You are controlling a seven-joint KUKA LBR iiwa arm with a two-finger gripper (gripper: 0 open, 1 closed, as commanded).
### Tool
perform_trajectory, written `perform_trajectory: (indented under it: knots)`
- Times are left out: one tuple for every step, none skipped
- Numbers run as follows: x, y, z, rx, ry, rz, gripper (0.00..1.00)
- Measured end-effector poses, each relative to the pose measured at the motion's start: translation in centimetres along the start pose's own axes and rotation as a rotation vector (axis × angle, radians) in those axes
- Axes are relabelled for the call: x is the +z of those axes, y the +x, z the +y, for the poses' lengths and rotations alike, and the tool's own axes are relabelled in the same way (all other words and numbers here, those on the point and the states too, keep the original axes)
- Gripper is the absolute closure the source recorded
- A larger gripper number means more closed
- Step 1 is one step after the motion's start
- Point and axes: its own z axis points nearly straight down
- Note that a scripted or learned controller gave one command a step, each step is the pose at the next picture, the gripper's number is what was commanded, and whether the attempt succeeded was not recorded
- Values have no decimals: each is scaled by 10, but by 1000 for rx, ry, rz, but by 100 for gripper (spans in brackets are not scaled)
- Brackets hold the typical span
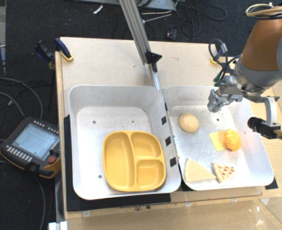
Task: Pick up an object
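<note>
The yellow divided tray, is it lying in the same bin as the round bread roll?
No, the yellow divided tray lies in the left bin, while the bread roll lies in the right bin.

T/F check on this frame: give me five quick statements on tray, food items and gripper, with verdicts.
1. The yellow tray lies in the left bin. True.
2. The tray has three compartments. True.
3. The bread roll sits on the tray. False: it lies in the right bin, apart from the tray.
4. The gripper holds the orange item. False: the gripper is over the right bin's far part, and the orange item lies on the bin floor nearer the camera.
5. The waffle-pattern piece lies beside a pale wedge at the right bin's near edge. True.
</note>
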Motion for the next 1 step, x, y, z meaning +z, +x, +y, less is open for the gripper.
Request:
perform_trajectory:
  knots:
    - [7, 60, 24, -5, 4, 2, 100]
